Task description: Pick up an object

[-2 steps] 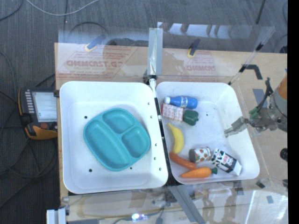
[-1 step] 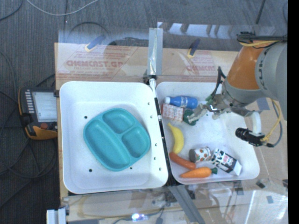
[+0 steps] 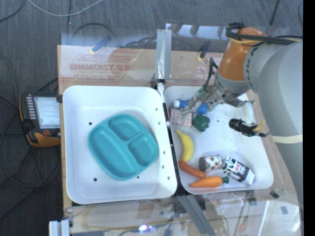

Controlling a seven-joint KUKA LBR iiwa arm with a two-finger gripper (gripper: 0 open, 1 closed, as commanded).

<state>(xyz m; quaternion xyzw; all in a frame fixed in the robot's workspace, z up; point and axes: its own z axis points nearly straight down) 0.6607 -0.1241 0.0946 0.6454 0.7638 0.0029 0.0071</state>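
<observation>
Note that the arm (image 3: 275, 77) reaches in from the right, its wrist bent down over the right bin (image 3: 263, 173); the gripper (image 3: 197, 103) sits low at that bin's upper left corner, by a blue object (image 3: 183, 103) and a green one (image 3: 201, 122); you cannot tell its state; the banana (image 3: 185, 146) lies near, long axis running up-down.

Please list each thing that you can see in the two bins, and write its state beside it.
Teal tray: flat, in left bin.
Banana: lying in right bin.
Two carrots: lying near the front wall.
Green pepper: beside the gripper.
Cow-print carton: on its side.
</observation>
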